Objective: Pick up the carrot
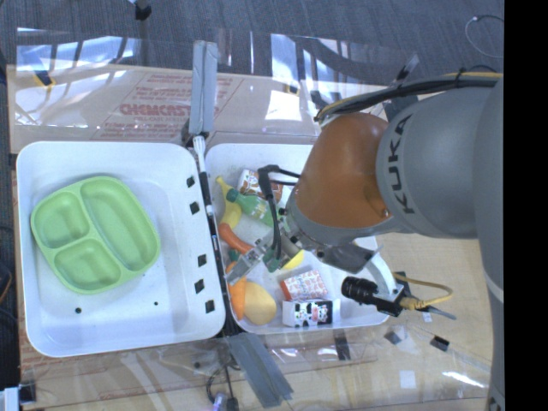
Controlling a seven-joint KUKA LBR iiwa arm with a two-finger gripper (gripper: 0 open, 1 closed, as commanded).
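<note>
1. The big grey arm with its orange band point(342, 174) comes in from the right of the frame and covers most of the right-hand shallow white plastic bin point(390, 276).
2. The gripper point(261, 251) sits low in the middle of the frame, right over the pile of toy food. Honestly can't tell if it's open or closed, the wrist blocks it.
3. The slim orange carrot point(233, 238) lies in the right bin near its left wall, just beside the gripper, slanting down to the right.
4. Around it: a yellow-and-green bottle-like toy point(241, 202) above, a yellow lemon-shaped piece point(259, 303) next to a small orange one point(239, 295) below, and a black-and-white carton point(308, 312) at the bin's lower edge.
5. The left white bin point(51, 332) holds a light green divided plastic plate point(94, 232) with three compartments.
6. The wooden tabletop point(454, 255) shows at lower right.
</note>
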